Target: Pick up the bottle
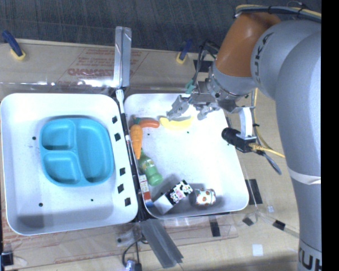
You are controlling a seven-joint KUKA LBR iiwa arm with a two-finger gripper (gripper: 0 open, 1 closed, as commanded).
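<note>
Fingers (179, 109) of the gripper (191, 110) stand spread apart above the upper part of the right bin (231, 174), with nothing between them. They hang over a yellow banana (177, 123), which lies just beneath and is not gripped.

The bottle (149, 171), green and lying on its side, rests against the right bin's left wall at about 8 o'clock from the bin's centre. It sits well apart from the gripper, toward 7 o'clock from it.

Assessment of the step in hand: the approach has not reached the bottle. A sound attempt would carry the gripper down-left across the bin, clear of the banana, and descend over the bottle's middle. The bottle's long axis runs roughly from 11 to 5 o'clock, so the fingers should straddle it across that axis. The bin wall lies close on the bottle's left; the finger on that side has little room, and a strike on the wall is a risk. The carrot (136, 139) touches or nearly touches the bottle's upper end and could be caught along with it.

Contents, right bin: banana at 12 o'clock; a small orange-red item (147, 123) and the carrot at 10 o'clock; bottle at 8 o'clock; a black-and-white toy (179, 192) and a round spotted item (204, 197) at 6 o'clock.

Contents, left bin (22, 208): one blue divided tray (77, 151), near the centre.
</note>
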